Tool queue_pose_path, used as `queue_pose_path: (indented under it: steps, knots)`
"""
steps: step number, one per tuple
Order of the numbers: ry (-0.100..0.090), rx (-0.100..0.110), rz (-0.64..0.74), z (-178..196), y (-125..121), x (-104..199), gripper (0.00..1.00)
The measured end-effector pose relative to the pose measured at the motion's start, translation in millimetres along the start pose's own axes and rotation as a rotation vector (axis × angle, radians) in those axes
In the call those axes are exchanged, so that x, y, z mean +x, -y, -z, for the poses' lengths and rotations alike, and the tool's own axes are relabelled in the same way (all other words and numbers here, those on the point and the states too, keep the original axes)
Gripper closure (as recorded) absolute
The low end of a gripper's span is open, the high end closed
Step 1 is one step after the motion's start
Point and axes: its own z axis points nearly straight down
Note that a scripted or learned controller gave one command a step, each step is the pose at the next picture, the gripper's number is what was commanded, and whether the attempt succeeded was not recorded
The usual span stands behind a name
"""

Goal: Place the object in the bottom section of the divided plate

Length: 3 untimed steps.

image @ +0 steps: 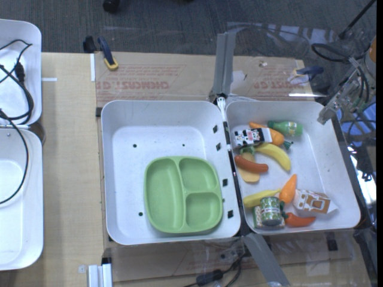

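You're sitting at pre-grasp: divided plate (182, 194) is lying bare in the left bin (119, 160), toys are crowding the right bin (341, 160). Gripper (335, 107) is hovering at 2 o'clock; can't tell its state. You're needing to choose a toy next.

Grey metal two-finger gripper (338, 103) sat at the far right of the camera view, hung above the upper right corner of the right bin. Wrist assembly behind it carried loose cables and looked tilted, tip pointing down and left. Finger spacing could not be read; that part was small and cluttered. Nothing seen between them.
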Motion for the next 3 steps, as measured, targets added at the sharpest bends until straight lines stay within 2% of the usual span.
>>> queue_pose_path:
  steps: [1, 2, 3]
  knots:
    - [-0.002, 0.001, -0.092, -139.3, 20.7, 53.1, 1.0]
    - [-0.005, 0.002, 0.066, 201.7, 36.7, 40.6, 1.0]
    - [-0.006, 0.002, 0.062, -26.5, 57.4, 141.1, 1.0]
